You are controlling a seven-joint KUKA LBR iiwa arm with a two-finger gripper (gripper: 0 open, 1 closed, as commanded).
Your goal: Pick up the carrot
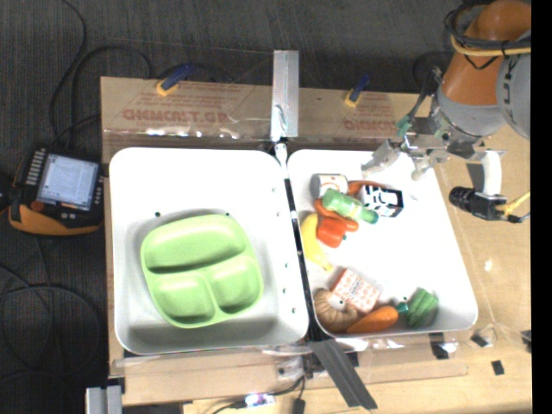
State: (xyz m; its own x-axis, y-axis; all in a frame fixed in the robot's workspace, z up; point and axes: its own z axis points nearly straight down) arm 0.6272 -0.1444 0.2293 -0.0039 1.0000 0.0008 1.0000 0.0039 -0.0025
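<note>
Camera view: gripper (398, 155) hangs over the right bin's (448, 257) far edge, fingers spread wide, nothing between them. Carrot (379, 320) lies well apart from the fingers, at the bin's near rim, orange body toward a brown toy (329, 310), green top (421, 307) pointing the other way. A small box (354, 290) sits just beside it on the fingers' side. Closer to the fingers: a green bottle (349, 205), an orange piece (330, 229) and a banana (312, 241). Green plate (200, 268) in the left bin. Risks, as I judge them: the nearer orange piece could be grabbed by mistake; at the carrot, the bin wall and crowding toys could block a finger or let the tapered body slip free.
</note>
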